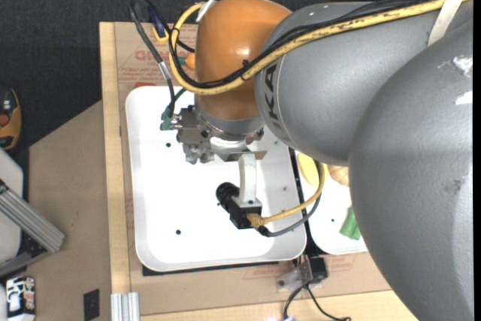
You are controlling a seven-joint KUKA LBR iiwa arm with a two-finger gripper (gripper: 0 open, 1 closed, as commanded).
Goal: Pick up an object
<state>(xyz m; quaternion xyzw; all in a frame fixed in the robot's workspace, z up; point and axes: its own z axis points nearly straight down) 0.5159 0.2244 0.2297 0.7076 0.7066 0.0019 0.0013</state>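
The arm [361, 86] is seen reaching in over the left bin [150, 184], its orange band [229, 49] and wrist covering much of that bin's upper part. The end effector [197, 146] is taken to be the grey metal assembly under the wrist, low over the bin floor; whether it is spread or pressed together cannot be told, since the wrist hides it from above. No object can be made out between or under it, so no grasp can be claimed. A white bracket with a black unit [239, 208] and a yellow cable [289, 213] hangs beside it; these appear to be part of the rig, not a thing to be picked. The likely candidates are seen in the right bin [323, 233]: a pale yellowish item [338, 175] and a green item [351, 224], both partly hidden by the arm. The pick is judged not yet done, with the whole of grasping and lifting left
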